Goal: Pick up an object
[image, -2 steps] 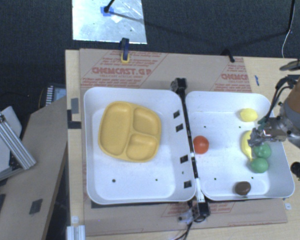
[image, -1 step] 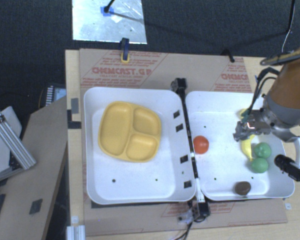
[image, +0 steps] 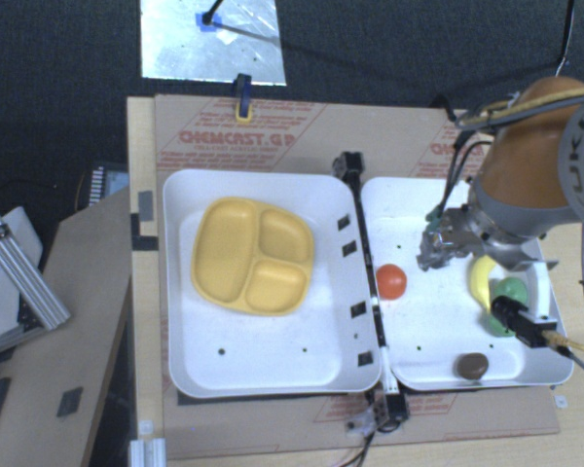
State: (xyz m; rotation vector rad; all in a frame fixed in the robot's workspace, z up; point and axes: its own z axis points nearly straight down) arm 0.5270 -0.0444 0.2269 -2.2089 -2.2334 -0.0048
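The right bin [image: 419,358] holds a small red-orange ball [image: 391,281] near its left wall, a brown round object [image: 471,366] near its front edge, and a yellow object [image: 481,278] with a green object [image: 511,291] beside it on the right. My gripper [image: 436,246] hangs over the middle of this bin, above and to the right of the red-orange ball and left of the yellow object. Nothing shows between its fingers.
The left bin [image: 185,348] holds a yellow divided plate [image: 253,255]. A black clamp strip [image: 362,270] runs between the two bins. The arm's orange band [image: 535,154] and cables hang over the right bin's far right side.
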